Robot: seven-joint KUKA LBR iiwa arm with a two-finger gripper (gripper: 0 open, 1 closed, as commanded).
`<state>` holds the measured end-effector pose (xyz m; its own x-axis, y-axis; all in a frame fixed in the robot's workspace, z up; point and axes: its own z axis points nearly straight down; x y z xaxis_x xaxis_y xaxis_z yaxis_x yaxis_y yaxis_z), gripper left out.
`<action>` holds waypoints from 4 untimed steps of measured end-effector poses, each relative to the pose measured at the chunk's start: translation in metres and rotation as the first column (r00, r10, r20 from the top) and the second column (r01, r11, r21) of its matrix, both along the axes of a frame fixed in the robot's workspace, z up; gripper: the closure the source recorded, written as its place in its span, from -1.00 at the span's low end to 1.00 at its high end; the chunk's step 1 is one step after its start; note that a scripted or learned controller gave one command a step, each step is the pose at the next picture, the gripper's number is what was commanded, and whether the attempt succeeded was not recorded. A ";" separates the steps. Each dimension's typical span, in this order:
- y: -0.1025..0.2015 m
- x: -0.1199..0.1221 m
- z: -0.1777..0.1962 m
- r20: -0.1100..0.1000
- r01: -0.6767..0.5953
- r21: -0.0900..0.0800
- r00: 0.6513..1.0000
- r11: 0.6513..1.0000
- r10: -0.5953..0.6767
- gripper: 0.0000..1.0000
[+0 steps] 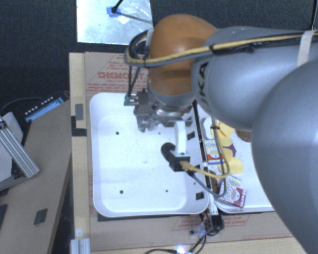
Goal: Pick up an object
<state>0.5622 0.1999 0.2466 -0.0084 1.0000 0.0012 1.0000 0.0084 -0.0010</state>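
Note:
The arm reaches in from the right and hangs over the left bin [111, 194]. My gripper [144, 121] is low over that bin's far right part, under the orange wrist band. In the right bin [254, 205] lie several objects, partly hidden by the arm: a yellow item [227, 132], a printed packet [214, 151] with red and blue marks, and a small red-and-white packet [234, 192] near the front edge. The view shows nothing held by the gripper.
The left bin's white floor has small dark dots. A cardboard sheet [106, 73] lies under both bins. A shiny metal plate [100, 15] sits at the back. A metal rail [10, 147] stands on the bench at the left.

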 end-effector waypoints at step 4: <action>0.039 0.005 0.197 0.000 -0.003 0.002 1.000 1.000 0.003 1.00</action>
<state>0.5668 0.2385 0.4438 -0.0116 0.9999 0.0029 0.9999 0.0116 -0.0011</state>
